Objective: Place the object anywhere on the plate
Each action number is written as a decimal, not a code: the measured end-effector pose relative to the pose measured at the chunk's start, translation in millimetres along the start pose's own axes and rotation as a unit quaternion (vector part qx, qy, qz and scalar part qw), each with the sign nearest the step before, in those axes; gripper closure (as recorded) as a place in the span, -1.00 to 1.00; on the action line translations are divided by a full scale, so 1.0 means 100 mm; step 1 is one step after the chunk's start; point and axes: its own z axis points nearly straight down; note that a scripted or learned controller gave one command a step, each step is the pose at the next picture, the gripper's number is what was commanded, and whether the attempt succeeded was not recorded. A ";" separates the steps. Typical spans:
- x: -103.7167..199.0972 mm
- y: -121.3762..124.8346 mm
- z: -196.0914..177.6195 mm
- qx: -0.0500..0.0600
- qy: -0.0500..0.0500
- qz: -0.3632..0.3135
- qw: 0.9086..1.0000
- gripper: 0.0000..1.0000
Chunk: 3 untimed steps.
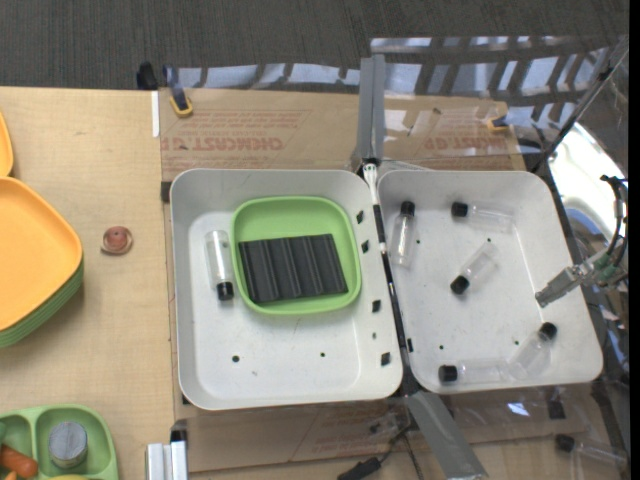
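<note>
Seemingly unladen, gripper point(556, 288) at right bin point(500, 190) edge.

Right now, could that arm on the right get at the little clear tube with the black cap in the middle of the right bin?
Probably yes. The gripper sits at the right bin's right edge, and the tube lies apart from the others on open bin floor, with nothing between them.

dark grey carpet floor point(250, 13) beyond a light wooden bench point(90, 368).
</note>
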 end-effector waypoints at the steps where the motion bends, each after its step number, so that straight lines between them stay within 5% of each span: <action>1: -0.01 0.01 -0.09 -0.001 -0.001 0.000 1.000 1.00; 2: -0.01 0.01 -0.09 -0.001 -0.001 0.000 1.000 -1.00; 3: -0.02 0.02 -0.17 -0.001 -0.002 0.000 1.000 1.00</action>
